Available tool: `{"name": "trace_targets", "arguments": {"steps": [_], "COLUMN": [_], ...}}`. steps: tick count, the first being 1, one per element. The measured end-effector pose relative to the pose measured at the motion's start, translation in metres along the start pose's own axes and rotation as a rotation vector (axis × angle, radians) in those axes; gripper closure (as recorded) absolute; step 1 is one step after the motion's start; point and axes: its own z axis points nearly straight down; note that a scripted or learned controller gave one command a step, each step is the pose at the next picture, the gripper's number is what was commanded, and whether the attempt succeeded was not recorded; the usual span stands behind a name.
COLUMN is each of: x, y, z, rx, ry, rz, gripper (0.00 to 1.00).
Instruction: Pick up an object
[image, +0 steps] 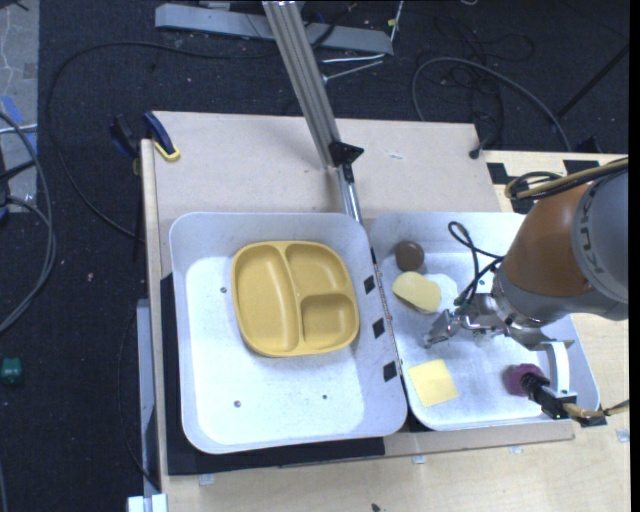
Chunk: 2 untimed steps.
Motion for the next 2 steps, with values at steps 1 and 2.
{"name": "trace_targets", "arguments": {"steps": [1,2], "x": [-0.001,0.008], "y": [0.002,0.008], "z": [-0.013,-0.069], "rx": [-0.006,-0.004], "ry": [-0.003,0.000], "rz": [0.002,-0.005], "gripper": [1.00,1.00]}}
